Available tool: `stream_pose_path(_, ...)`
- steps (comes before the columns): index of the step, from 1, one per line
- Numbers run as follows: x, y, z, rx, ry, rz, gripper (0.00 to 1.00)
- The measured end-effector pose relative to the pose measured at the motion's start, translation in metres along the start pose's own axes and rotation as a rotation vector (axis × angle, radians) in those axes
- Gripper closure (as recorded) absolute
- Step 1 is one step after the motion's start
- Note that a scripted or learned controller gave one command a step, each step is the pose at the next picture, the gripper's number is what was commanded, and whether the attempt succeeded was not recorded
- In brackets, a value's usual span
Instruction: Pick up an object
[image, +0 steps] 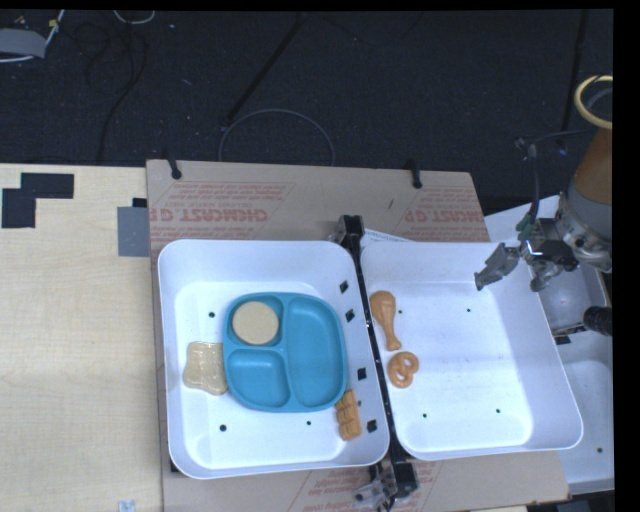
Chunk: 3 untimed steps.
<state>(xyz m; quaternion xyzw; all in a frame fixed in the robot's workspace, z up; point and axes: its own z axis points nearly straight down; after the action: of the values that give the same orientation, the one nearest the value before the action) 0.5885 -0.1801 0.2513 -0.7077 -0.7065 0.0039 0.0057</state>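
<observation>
We see the grey two-finger gripper (522, 268) over the right white bin's (500, 420) far edge, its arm cut off; fingers spread, holding nothing. A tan drumstick-shaped toy (384, 316) lies by the divider.

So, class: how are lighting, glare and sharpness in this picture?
Camera view: the white bins are evenly lit and bright, with mild glare; the blue tray casts little shadow; the gripper at the right edge looks soft; the background above is dark.
</observation>
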Motion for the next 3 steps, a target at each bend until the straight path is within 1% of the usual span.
stream_pose_path(1,0.000,0.002,-0.007,-0.013,-0.003,-0.002,0.00)
stream_pose_path(2,-0.003,-0.005,0.040,-0.006,-0.001,-0.001,0.00)
stream_pose_path(3,-0.003,0.004,0.089,-0.006,-0.001,-0.001,0.00)
